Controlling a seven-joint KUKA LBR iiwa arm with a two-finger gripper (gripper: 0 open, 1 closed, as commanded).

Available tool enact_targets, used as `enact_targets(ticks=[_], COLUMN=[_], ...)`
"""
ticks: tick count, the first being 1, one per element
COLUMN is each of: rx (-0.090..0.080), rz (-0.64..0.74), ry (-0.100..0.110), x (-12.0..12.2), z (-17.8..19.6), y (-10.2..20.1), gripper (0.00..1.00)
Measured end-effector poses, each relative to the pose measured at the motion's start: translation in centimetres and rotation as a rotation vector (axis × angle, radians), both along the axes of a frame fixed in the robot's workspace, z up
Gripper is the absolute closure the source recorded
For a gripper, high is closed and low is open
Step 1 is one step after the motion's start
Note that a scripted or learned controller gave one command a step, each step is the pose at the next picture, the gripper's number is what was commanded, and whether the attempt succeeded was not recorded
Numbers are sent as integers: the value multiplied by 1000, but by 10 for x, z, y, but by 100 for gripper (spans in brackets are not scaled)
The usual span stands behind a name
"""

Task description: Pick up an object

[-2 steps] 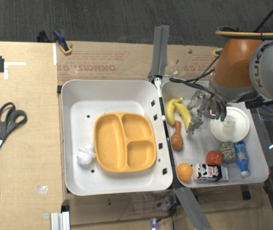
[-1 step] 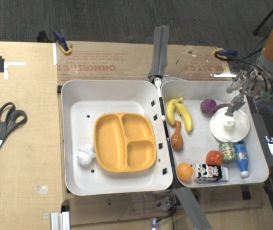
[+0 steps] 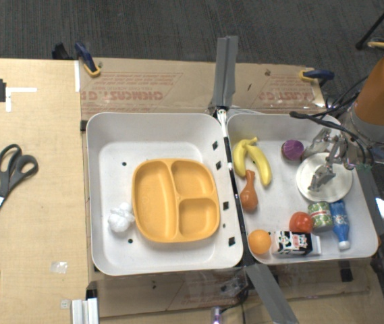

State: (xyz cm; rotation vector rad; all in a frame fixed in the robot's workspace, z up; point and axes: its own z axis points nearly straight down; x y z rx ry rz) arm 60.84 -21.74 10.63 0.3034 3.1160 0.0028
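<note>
- Light wooden bench is carrying two shallow white bins side by side on brown cardboard; black-handled scissors are lying on the bench toward 9 o'clock.
- Left white bin is holding an orange three-compartment plastic tray, with a small crumpled white lump touching the tray's 8 o'clock edge.
- Right white bin is holding a yellow banana, a brown drumstick-shaped toy, a purple round object, a white round dish, a green-labelled can, a blue-and-white bottle, a red tomato-like ball, an orange ball and a small black-and-white carton.
- Metal two-finger gripper is hanging over the white dish, at the bin's 3 o'clock side; cannot tell how it is set or whether anything is in it.
</note>
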Motion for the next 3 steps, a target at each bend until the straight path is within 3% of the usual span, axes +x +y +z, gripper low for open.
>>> enact_targets(ticks=[1,2,3], rx=[-14,-6,-10], rz=[182,28,-107], ry=[-30,-27,-32], x=[-109,-113,-119], z=[0,-5,-5], y=[14,95,113], gripper=[0,0,0])
